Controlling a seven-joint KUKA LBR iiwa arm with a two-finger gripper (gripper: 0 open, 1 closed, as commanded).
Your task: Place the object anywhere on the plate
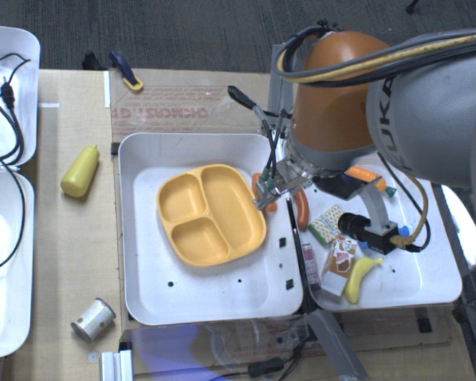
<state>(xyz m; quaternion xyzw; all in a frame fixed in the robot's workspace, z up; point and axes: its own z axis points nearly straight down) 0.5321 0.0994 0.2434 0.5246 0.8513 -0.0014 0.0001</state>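
From above, the gripper [268,189] hangs at the right rim of the left bin [135,236], just past the right edge of the yellow plate [212,213]. The arm's bulk covers much of the gripper, so I cannot tell how far it is open. A small orange piece [258,182] shows tight against the gripper's left side, just beside the plate's edge, but whether it is clamped or only touching cannot be made out. Only a short stretch of the piece is visible. That stretch runs roughly up and down the picture, and its ends cannot be told apart. The plate has three compartments and lies flat in the middle of the left bin. An orange sausage [301,209] lies over the divide between the two bins, its long axis running from far to near and leaning slightly. In the right bin [428,288] a banana [361,277] lies near the front, beside a small packet [339,257]. A yellow bottle [79,171] and a can [93,317] rest on the bench to the left.
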